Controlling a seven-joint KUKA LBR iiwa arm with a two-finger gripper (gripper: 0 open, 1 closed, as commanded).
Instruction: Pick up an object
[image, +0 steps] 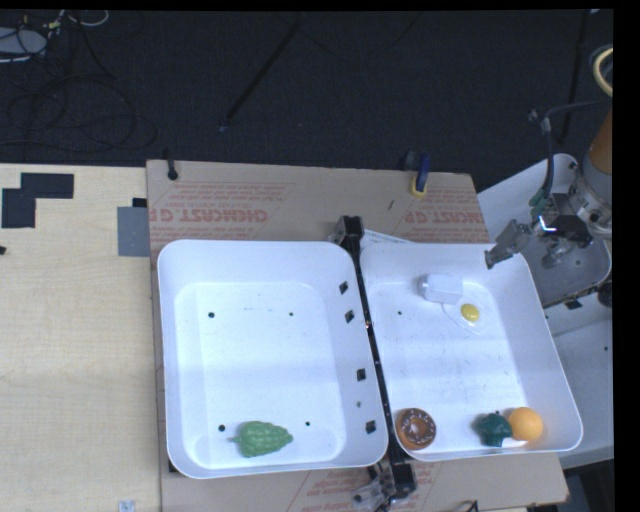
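My gripper (528, 245) hangs at the far right, over the back right corner of the right bin (560, 380). It is open, with nothing between its fingers. In the right bin lie a white block (442, 288) and a small yellow piece (470, 313) near the back. A brown ring-shaped piece (415, 428), a teal object (492, 429) and an orange ball (525, 425) lie along its front wall. A green bumpy object (263, 438) sits at the front of the left bin (175, 350). The gripper touches none of them.
A black divider (362, 330) runs between the two bins. Both stand on a cardboard sheet (300, 205) with a blue and yellow clamp (420, 175) at its back edge. A wooden table top (70, 340) lies to the left.
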